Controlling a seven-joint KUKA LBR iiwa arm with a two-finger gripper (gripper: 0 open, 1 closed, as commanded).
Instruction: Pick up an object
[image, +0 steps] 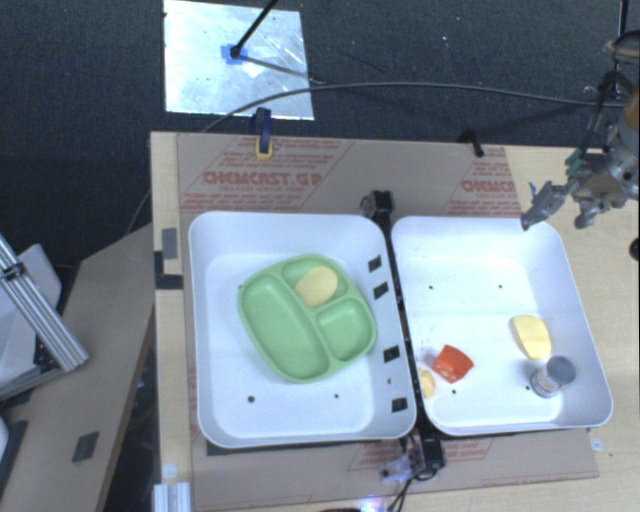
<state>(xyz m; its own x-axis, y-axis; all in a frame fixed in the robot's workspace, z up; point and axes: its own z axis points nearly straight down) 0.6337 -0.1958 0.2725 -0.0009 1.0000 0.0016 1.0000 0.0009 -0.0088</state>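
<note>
The right bin (480, 250) holds a red-orange piece (453, 363), a small yellow bit (427, 383) beside it, a pale yellow wedge (531, 336) and a small grey cylinder (551, 376) near the front right corner. My gripper (566, 203) hangs over the far right corner of that bin, well apart from all of these. Its fingers spread apart with nothing between them.
The left bin (230, 250) bears a green divided plate (300, 325) with a yellow object (317, 286) in one compartment. Black clips run along the seam between the bins. A blue and yellow clamp (263, 133) sits on the bench behind.
</note>
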